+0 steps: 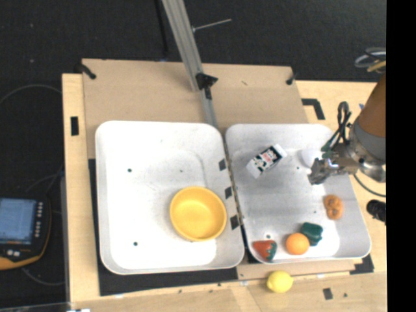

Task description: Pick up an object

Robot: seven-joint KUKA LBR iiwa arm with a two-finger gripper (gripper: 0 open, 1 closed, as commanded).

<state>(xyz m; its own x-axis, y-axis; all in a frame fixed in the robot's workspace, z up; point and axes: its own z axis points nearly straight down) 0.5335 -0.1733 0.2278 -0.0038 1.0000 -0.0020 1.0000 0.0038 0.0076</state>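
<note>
The right bin (pixel 279 200) holds a small white and black carton (pixel 266 159) lying tilted near its upper middle. A brown lumpy piece (pixel 333 206) rests at the right side. Along the front edge sit a green object (pixel 312 232), an orange ball (pixel 298 244) and a red strawberry-like piece (pixel 264 249). A small white object (pixel 307 155) lies just left of the gripper. My gripper (pixel 318 172) hangs over the right part of this bin, between the carton and the brown piece, with nothing visibly between its fingers.
A yellow bowl (pixel 197 212) sits in the left bin (pixel 130 194) near the divider. A yellow lemon (pixel 279 281) lies on the bench in front of the right bin. A metal pole (pixel 188 51) slants up from the back. A handheld pendant (pixel 21 229) rests far left.
</note>
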